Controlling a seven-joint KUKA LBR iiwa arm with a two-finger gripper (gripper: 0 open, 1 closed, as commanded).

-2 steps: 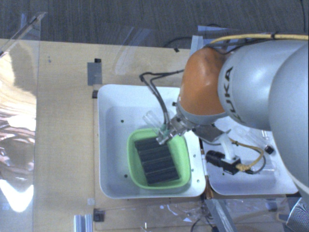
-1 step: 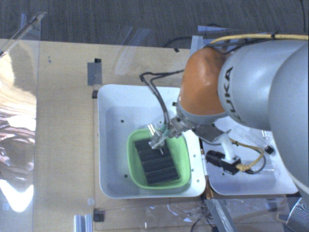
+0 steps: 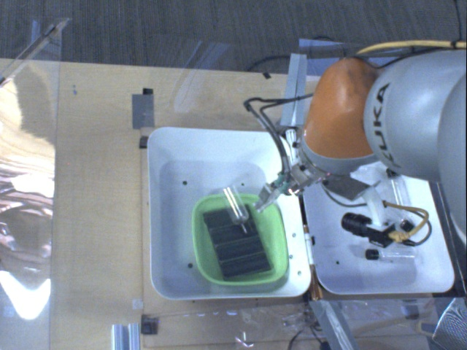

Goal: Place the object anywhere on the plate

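In the lower middle of the frame, the black block [image 3: 237, 252] lies on the green plate [image 3: 198, 228] in the left bin [image 3: 166, 195]. The gripper [image 3: 236, 210] is over the block's upper end, seemingly slightly spread and pinching nothing.

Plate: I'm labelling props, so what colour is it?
The plate is light green, best seen in the camera view.

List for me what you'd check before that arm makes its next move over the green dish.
1. Black object lies on the green plate: ok.
2. Object sits flat, inside the plate's rim: ok.
3. Plate sits inside the left bin: ok.
4. Gripper is over the object's upper end: ok.
5. Object is free of the gripper: cannot tell.
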